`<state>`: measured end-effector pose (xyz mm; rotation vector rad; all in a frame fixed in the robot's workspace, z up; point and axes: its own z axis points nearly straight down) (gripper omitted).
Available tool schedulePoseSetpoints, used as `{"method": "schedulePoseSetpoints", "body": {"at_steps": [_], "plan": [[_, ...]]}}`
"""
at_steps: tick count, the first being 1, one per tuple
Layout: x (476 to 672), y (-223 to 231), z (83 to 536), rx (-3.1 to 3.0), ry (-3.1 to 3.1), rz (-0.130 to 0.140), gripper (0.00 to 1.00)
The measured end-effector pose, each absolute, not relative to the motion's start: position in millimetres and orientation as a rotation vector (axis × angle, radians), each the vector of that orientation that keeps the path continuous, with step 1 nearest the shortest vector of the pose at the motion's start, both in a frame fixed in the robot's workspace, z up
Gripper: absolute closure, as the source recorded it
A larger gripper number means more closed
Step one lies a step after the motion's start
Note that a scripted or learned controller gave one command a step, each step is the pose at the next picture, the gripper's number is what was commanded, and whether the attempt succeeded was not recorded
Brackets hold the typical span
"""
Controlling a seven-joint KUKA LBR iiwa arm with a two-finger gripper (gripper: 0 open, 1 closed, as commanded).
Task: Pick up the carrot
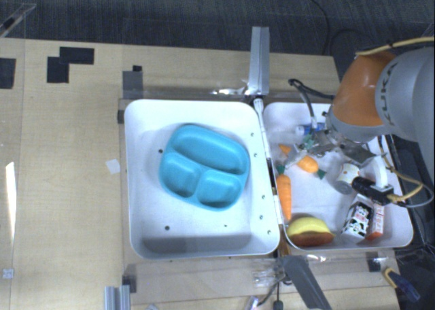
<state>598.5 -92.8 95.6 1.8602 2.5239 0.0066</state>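
Lying nearest in right bin (pixel 401 237): yellow-red fruit (pixel 310 230), carton (pixel 357 220) | carrot (pixel 284 195) upright along bin's left wall, beyond fruit | gripper (pixel 314 144) above a small orange piece (pixel 308 164), finger state can't be told | blue tray (pixel 204 166) in left bin (pixel 146 186)

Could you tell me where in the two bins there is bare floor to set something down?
Left bin: bare floor left of and in front of the blue tray. Right bin: crowded, with the carrot, apple and hand.
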Motion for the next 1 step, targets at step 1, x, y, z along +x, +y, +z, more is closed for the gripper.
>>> {"method": "schedulePoseSetpoints", "body": {"at_steps": [1], "plan": [[600.7, -92.1, 107.5, 1.854, 2.521, 0.013, 1.0]]}}
